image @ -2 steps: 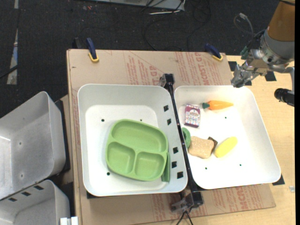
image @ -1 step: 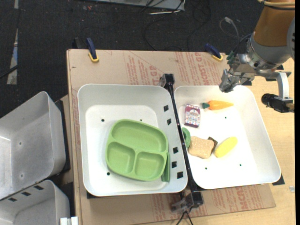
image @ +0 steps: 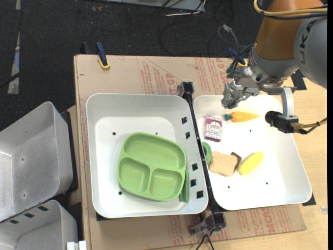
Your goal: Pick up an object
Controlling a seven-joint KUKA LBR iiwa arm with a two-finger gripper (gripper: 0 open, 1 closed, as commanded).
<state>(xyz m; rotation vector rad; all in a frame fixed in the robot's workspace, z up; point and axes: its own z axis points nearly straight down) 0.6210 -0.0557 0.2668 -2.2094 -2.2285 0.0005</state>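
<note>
Camera view: arm is reaching over the right bin [image: 291, 191].
Tool [image: 232, 104]: hovering just left of the carrot [image: 243, 116], likely lining up; whether its jaws are spread, cannot tell.
Other picks: card [image: 213, 128], bread [image: 223, 163], lemon [image: 250, 162], lying loose for easy grasping.
Left bin [image: 99, 139]: holding a green tray [image: 152, 166].
</note>
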